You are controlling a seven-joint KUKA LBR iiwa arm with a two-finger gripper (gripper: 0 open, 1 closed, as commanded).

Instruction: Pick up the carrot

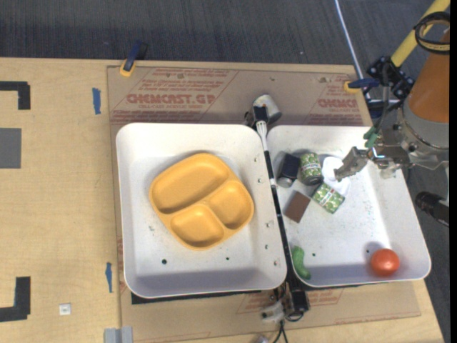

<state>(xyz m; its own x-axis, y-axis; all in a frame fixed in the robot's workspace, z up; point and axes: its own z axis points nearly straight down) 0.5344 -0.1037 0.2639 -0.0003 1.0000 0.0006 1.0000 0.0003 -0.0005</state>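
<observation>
Fingers: state cannot be told; gripper hangs over the right bin, just beside a white object.
Carrot: cannot be identified among the bin's contents.
Right bin contents: two green-patterned cans, black block, brown block, green item at the near-left corner, red-orange ball near the front right.
Left bin: yellow divided plate.

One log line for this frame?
gripper: over right bin, above cans | orange-red item: bin's near right corner, apart from gripper | grasp: none seen
</observation>
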